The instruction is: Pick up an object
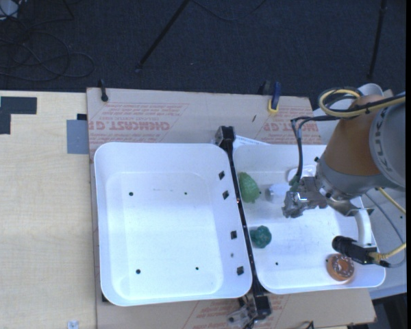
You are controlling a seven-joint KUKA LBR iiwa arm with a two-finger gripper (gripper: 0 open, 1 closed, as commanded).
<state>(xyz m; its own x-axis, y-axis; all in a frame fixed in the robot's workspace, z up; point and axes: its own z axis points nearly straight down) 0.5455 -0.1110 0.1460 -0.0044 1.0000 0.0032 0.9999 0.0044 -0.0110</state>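
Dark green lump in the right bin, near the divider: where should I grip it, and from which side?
Come straight down on the dark green lump and close across its middle. It looks small and roundish, lying apart from the light green object, but the divider sits close, so keep clear of that side.

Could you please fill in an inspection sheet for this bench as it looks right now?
Surface: cardboard sheet on the bench, carrying two white bins.
Job's things: right bin holds a light green object, a dark green object and an orange round object.
Clutter: left bin: nothing seen.
Grippers: gripper low over the right bin, beside the light green object.
Cables: yellow and black cables on the arm.
Surroundings: dark floor with wires.
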